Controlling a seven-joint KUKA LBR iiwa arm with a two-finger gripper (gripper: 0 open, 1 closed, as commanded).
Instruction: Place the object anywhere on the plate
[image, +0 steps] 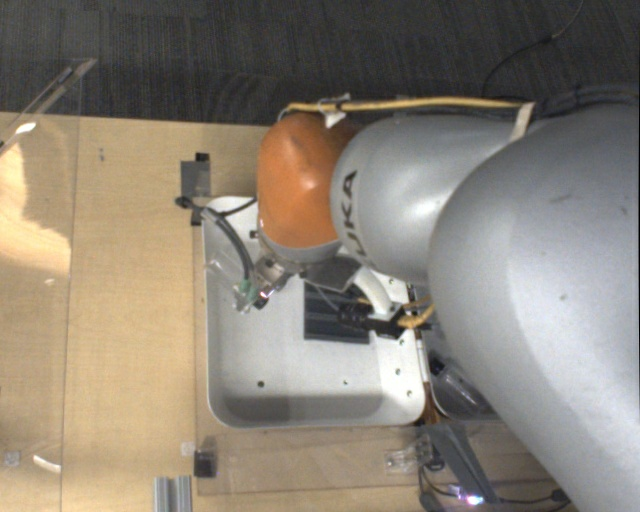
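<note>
The large grey arm with its orange band (296, 180) hung over the shallow white plastic bin (300, 395); the fingers' state could not be told.

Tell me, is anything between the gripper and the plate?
Cannot tell. The arm hangs over the white bin and covers much of it, and neither a plate nor the object can be made out. A dark flat thing lies under the wrist, unidentifiable.

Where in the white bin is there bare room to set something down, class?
The white bin has bare floor along its near wall and left side, below the black block. The upper right is crowded: the arm and its cables overhang there.
</note>
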